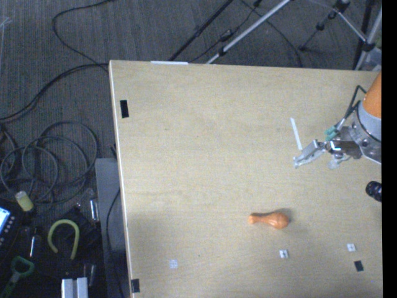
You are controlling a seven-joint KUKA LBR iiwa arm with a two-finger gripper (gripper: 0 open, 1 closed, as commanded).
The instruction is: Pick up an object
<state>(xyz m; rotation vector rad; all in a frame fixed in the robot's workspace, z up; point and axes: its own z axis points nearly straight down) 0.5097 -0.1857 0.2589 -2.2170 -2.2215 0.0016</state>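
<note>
Nearest the camera, along the bottom edge of the tan counter [205, 141], lie a few small markers: a pale square [283, 253] just below the task object, another pale square [351, 248] farther right, and a dark tag [358, 266] beside that one. Just above them rests the orange object [271, 220], a pear-shaped piece with its narrow neck pointing left and its rounder end to the right, lying flat on the bare counter surface, alone and untouched.

Farther up and to the right, the gripper [300, 161] reaches in from the right edge, its pale metal fingers [307, 156] pointing left and slightly downward. Nothing is between them; how wide they stand apart is too blurred to judge. The gripper is well apart from the orange object, above and to its right in the view. A thin white stick [296, 133] lies on the counter just beside the fingertips, angled nearly upright. Behind the gripper, the grey wrist with its orange band [373, 99] shows at the right edge.

Off the counter at left, coiled black cables [49, 160] lie on the grey carpet, and tripod legs [267, 11] cross the far floor.
</note>
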